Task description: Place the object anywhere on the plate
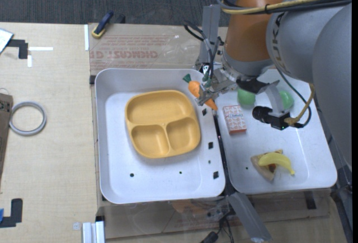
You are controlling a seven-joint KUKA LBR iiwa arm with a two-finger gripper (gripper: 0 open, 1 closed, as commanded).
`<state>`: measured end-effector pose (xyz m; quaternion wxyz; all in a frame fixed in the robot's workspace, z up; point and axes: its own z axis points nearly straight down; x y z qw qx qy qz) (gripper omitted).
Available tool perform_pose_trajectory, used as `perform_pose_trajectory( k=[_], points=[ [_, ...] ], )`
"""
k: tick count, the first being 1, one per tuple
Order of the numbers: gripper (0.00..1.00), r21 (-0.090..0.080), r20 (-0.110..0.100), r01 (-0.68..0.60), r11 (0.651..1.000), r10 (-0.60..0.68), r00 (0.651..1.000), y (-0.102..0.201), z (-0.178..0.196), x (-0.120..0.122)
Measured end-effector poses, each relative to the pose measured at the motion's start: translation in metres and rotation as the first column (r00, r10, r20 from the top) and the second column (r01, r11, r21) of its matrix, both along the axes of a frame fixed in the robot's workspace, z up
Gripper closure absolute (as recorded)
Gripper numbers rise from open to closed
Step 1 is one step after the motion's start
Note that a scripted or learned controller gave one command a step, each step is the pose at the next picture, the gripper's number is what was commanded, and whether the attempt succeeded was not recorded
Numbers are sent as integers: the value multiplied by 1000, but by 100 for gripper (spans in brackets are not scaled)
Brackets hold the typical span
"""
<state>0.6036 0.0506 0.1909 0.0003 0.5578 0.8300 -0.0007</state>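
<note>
Here the gripper (pixel 206 89) is pinching the orange carrot (pixel 194 88) between its fingers, hanging just beside the yellow plate's (pixel 162 122) upper right rim.

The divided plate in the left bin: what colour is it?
The plate is a plain yellow-orange, with no pattern, seen clearly in the camera view.
</note>
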Motion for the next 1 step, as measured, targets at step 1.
perform_pose_trajectory(
  k=[1],
  points=[
    [0,0,0,1,1000,-1,1000,0,0,0]
  ],
)
